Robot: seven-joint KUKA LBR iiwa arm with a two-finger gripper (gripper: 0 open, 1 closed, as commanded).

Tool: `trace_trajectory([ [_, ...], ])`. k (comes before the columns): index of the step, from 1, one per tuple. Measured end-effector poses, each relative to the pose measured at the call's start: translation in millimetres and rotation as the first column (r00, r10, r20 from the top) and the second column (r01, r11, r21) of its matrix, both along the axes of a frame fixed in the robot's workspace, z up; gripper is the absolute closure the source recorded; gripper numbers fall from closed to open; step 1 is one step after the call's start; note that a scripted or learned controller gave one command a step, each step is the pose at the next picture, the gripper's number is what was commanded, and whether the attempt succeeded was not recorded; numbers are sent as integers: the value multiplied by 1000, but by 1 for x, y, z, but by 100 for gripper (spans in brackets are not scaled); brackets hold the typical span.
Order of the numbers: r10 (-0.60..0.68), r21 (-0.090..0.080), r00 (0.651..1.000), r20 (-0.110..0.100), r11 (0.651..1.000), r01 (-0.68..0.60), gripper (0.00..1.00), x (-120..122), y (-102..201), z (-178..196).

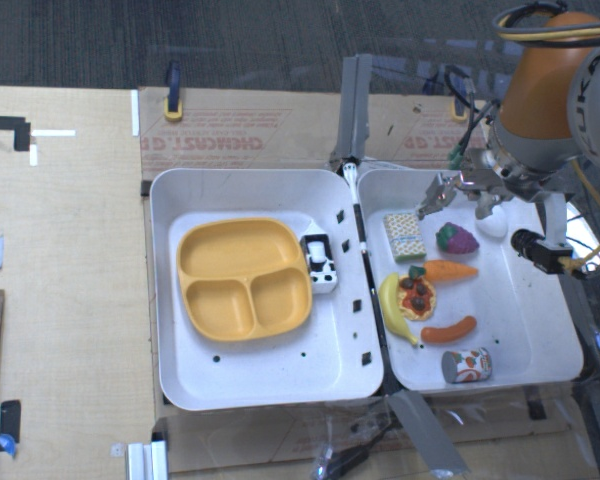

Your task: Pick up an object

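Carrot (448,271), sausage (447,331), banana (392,311), can (467,365) flat in right bin (540,338).

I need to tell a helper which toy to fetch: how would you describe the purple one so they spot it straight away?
Look in the right bin, the one crowded with toy food, not the left bin with the yellow tray. Near its far end, just right of the checkered block and directly above the carrot, sits the bunch of grapes. It is the bin's single purple item, small and knobbly.
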State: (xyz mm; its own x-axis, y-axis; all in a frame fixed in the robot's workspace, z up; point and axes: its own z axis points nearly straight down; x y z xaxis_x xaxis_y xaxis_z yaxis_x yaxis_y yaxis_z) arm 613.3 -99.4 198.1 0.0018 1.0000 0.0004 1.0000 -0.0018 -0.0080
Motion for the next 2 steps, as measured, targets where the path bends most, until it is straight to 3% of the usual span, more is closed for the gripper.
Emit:
trace_trajectory([
  [1, -50, -1, 999, 6, 999, 50, 0, -13, -43, -100],
  [2, -19, 0, 1000, 2, 1000, 19, 0, -50, -47, -110],
])
